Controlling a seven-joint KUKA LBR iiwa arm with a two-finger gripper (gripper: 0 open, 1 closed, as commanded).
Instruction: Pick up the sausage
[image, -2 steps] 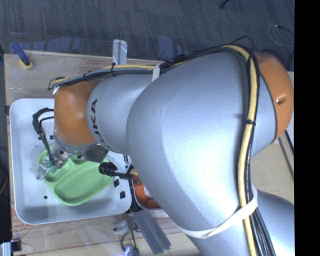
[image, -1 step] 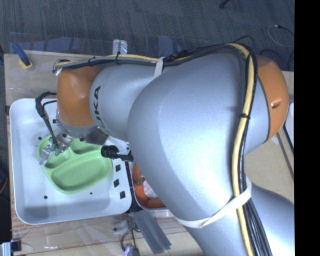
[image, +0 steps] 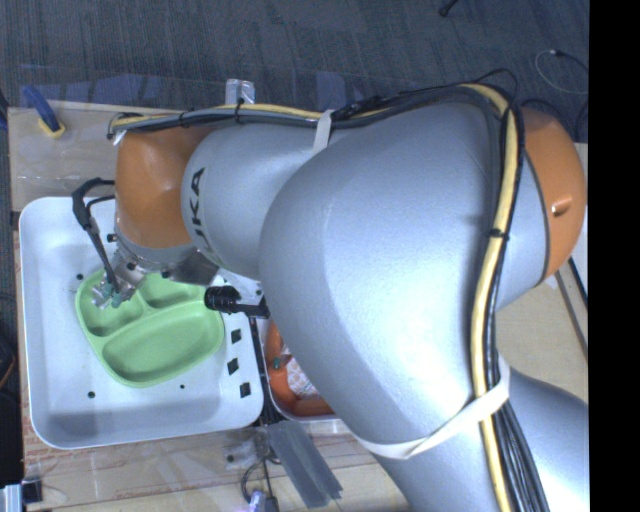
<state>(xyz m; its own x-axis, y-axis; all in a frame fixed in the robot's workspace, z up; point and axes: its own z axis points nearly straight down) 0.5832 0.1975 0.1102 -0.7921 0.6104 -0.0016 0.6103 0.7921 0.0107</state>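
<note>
My gripper hangs low over the upper left part of a green divided plate, which lies in the left white bin. Its tip is small and partly hidden by the wrist. The grey arm with its orange band covers most of the right bin. At that bin's left edge an orange-red object peeks out from under the arm. I cannot tell whether it is the sausage.
A black cable loops from the wrist down to the gripper. A blue and yellow clamp sits at the bench's far left corner. A grey bracket lies at the front between the bins.
</note>
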